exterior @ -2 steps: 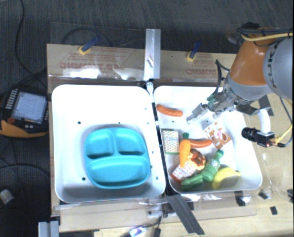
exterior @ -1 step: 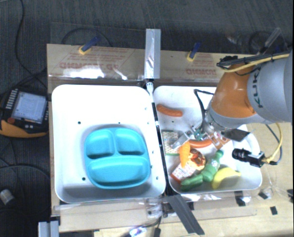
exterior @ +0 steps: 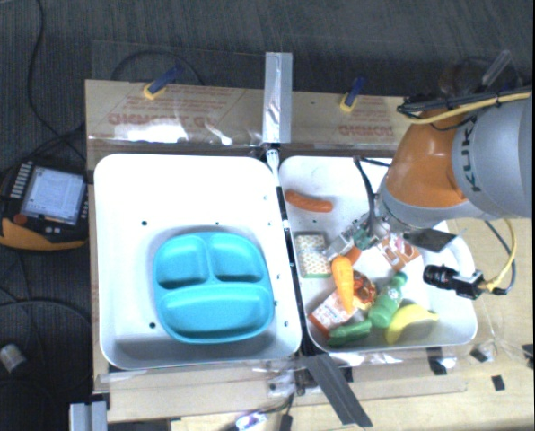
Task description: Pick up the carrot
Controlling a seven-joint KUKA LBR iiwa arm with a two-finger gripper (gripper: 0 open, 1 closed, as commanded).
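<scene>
The orange carrot (exterior: 342,282) lies roughly upright in the middle of the right bin (exterior: 460,330), resting among other food items. The arm's orange band sits over the bin's upper right, and the gripper (exterior: 361,237) hangs just above and to the right of the carrot's upper end, very close to it. The wrist hides the gripper's tips, and I cannot make out whether it touches the carrot.
A sausage (exterior: 309,202) lies at the right bin's top left, and a pale packet (exterior: 311,254) lies left of the carrot. A green bottle (exterior: 386,302), a yellow banana (exterior: 411,320), a green vegetable (exterior: 348,333) and an orange carton (exterior: 330,312) crowd the bottom. The left bin holds a blue divided tray (exterior: 212,285).
</scene>
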